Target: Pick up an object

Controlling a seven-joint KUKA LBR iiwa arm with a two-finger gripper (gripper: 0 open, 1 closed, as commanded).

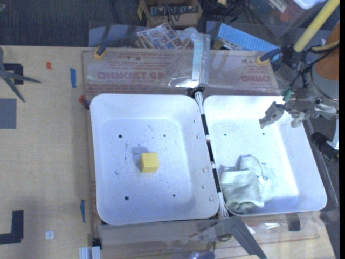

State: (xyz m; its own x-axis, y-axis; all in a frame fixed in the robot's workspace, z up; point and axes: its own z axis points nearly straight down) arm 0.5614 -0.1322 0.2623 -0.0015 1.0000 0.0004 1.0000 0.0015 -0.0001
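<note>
A small yellow cube (149, 162) lies near the middle of the left bin (108, 112). A crumpled white cloth (245, 185) sits in the front part of the right bin (302, 171). My gripper (281, 119) hangs over the right bin's far right corner, well behind the cloth and far from the cube. Its two fingers stand apart, so it is open with nothing between them.
Clear plastic sheeting with red lettering (140, 72) lies behind both bins. A ridge with a cable (207, 139) divides the bins. Boxes and clutter (167, 7) stand beyond the bench. The wooden bench top (38, 144) stretches to the left.
</note>
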